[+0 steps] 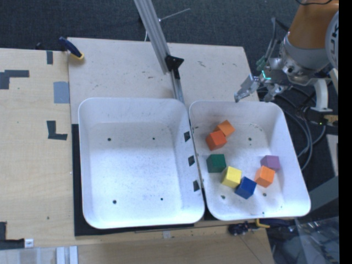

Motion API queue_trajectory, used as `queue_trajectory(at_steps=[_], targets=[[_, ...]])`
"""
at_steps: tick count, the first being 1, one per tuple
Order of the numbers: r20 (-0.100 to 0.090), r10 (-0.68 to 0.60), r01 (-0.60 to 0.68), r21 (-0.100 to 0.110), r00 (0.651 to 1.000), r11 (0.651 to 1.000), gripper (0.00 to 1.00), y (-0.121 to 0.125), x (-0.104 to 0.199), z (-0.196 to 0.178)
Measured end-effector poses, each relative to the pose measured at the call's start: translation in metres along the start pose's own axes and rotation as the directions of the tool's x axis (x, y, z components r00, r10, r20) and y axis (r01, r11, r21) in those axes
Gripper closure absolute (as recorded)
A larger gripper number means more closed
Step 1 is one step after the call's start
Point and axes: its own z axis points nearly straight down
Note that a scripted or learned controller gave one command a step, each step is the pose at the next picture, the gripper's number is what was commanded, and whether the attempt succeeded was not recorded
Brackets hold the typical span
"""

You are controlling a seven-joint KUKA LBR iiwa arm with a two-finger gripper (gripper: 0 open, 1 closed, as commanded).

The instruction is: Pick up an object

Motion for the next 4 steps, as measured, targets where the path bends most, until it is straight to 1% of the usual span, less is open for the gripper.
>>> queue_trajectory(at_steps=[1, 2, 3, 4], targets=[[0.0, 0.001, -0.001, 0.005, 1.0, 1.0, 0.0, -0.001, 0.002, 0.044], [0.0, 0.002, -0.002, 0.005, 1.0, 1.0, 0.0, -0.001, -0.004, 0.09], [0.0, 0.001, -0.001, 0.007, 1.0, 1.0, 0.0, -0.001, -0.002, 0.155], [0.0, 0.0, 0.0, 0.001, 1.0, 1.0, 1.0, 0.0, -0.002, 0.14]])
